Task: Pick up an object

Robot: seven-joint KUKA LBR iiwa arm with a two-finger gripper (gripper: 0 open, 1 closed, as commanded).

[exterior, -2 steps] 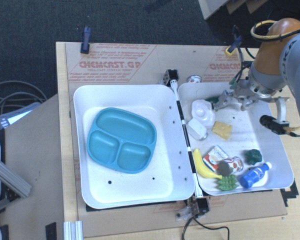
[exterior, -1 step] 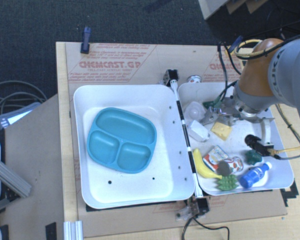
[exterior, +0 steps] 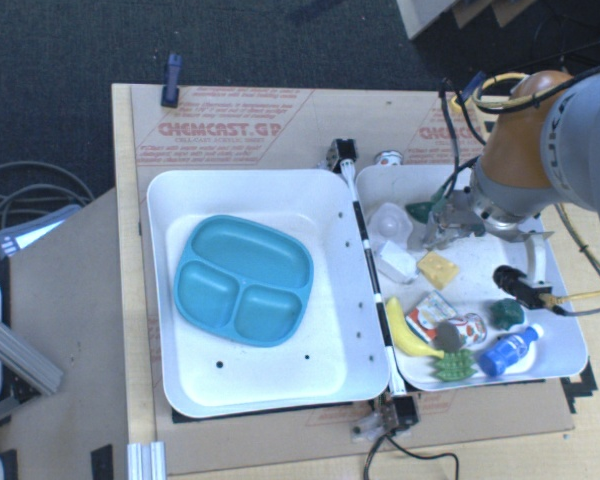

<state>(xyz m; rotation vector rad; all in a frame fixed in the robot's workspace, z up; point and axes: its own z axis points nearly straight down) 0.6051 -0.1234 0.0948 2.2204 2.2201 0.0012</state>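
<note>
objects for the pick sit in the right bin (exterior: 570,353): yellow banana (exterior: 408,332) by the divider, pale yellow cheese-like wedge (exterior: 437,268), blue bottle (exterior: 507,351), green spiky piece (exterior: 454,366), dark green lump (exterior: 506,315), red-and-white crumpled wrapper (exterior: 462,327), clear plastic bits near the back. you've got the gripper (exterior: 442,230) low over the back of that bin, just above the wedge; can't tell its state, nothing visibly held. left bin (exterior: 170,208) carries a blue sectioned plate (exterior: 244,280), lying flat, well apart from the arm.
</note>
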